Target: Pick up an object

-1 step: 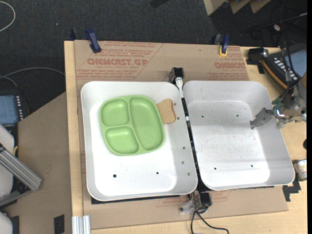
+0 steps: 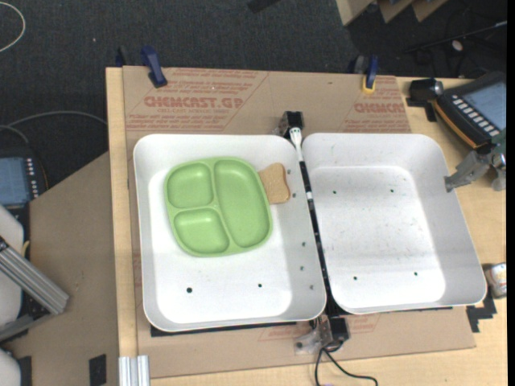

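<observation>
You have the grey two-finger gripper (image 2: pixel 475 170) just outside the right white bin's (image 2: pixel 451 215) far-right rim; I cannot tell its state.

A dark grey carpet (image 2: pixel 72 30) is seen beyond the tabletop's far and left edges. The tabletop (image 2: pixel 121 312) is of pale wood and is covered by a brown printed board (image 2: pixel 201 95), held at its far edge by a blue clamp (image 2: pixel 153 65). A thin cable (image 2: pixel 10 24) lies on the carpet.
</observation>
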### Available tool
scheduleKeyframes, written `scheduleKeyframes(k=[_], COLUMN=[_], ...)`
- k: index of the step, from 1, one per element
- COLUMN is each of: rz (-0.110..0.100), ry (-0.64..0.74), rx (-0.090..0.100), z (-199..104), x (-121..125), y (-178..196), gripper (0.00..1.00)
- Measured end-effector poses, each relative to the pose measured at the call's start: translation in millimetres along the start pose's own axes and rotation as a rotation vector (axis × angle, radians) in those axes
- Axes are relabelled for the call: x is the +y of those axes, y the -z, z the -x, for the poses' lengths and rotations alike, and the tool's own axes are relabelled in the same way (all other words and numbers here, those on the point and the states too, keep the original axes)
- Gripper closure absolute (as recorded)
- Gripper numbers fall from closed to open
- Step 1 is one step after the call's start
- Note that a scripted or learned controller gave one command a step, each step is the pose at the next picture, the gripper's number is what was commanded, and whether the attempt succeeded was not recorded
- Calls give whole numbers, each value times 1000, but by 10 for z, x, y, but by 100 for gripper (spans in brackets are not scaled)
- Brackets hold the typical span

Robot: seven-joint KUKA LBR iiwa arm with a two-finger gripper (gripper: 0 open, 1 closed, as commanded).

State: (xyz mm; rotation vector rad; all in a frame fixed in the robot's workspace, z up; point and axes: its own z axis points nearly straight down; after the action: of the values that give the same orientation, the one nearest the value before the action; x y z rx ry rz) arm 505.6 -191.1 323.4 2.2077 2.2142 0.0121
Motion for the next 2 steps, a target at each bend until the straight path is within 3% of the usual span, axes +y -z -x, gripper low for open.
scheduleKeyframes(k=[1,2], rz=[6,-10], ry=[4,-1], rx=[2,2], z=[-652,-623], x=[-231,-224], y=[1692,1702], gripper=[0,100])
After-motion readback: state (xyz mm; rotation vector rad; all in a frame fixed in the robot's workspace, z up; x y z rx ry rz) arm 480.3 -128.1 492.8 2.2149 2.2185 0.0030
